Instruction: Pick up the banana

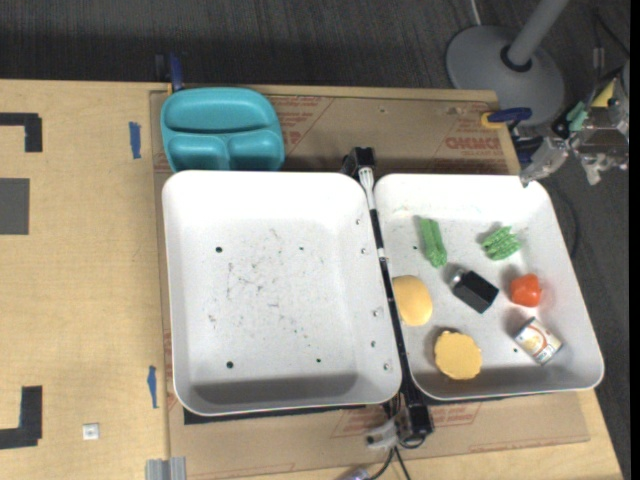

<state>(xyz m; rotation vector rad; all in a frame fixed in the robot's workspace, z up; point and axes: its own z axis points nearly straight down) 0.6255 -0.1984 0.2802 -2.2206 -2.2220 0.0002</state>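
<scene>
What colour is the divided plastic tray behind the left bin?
Teal, seen in the camera view: the divided plastic tray.

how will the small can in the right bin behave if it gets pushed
The small can seems to lie on its side, so it will probably roll rather than slide. It looks rigid, so it should not deform. The wall of the right bin is close beside it and would likely stop it.

Surfaces: 2 smooth white plastic bins, left bin [270, 288] scuffed grey, right bin [560, 268] clean.
Table [80, 268] matt pale wood-look board; brown cardboard sheet [400, 133] under the bins, printed red; teal tray [222, 128] satin moulded plastic; floor [300, 18] dark rough carpet.
</scene>
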